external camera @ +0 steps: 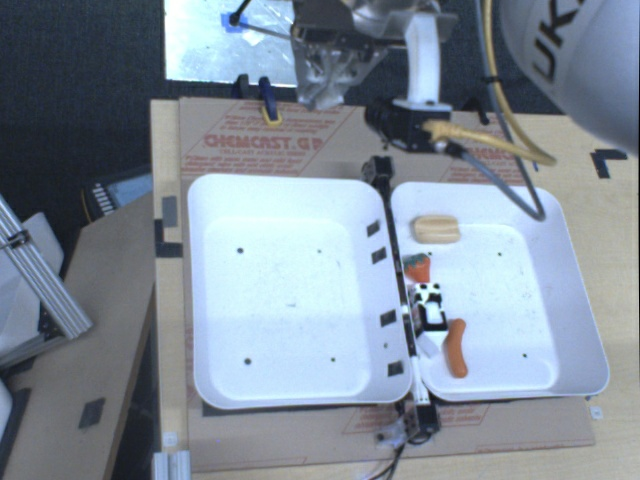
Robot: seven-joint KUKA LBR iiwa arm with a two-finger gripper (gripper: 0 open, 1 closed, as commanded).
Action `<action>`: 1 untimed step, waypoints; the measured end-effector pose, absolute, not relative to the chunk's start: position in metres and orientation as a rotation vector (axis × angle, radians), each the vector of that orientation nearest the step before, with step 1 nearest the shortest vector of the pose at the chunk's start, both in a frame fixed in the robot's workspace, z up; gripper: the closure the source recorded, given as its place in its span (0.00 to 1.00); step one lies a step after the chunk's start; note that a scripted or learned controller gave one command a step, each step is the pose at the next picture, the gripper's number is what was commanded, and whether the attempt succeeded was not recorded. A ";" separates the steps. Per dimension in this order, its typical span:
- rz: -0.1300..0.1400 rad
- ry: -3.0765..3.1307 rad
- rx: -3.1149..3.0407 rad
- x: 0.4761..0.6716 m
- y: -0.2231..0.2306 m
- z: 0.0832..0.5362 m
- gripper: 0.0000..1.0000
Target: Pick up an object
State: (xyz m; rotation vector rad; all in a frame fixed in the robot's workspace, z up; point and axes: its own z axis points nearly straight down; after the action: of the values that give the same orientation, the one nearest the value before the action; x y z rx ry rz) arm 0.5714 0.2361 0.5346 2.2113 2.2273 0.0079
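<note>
- Tan and rounded, the block [436, 229] lay near the back of the right bin [560, 298], apart from the other pieces.
- Against that bin's left wall sat an orange carrot [456, 348], a black-and-white toy [430, 308] and a small red piece [418, 266], close together.
- My end effector [322, 78] hung above the table's far edge, beyond the left bin [220, 218]; I could not tell its state.
- I judged the block light, stiff and easiest: pinch across its short sides.
</note>
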 end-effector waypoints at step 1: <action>-0.019 2.226 2.224 0.550 0.234 0.403 1.00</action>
State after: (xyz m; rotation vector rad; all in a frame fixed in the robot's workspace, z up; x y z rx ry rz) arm 0.5502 0.2337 0.4033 2.2244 2.2256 -0.0186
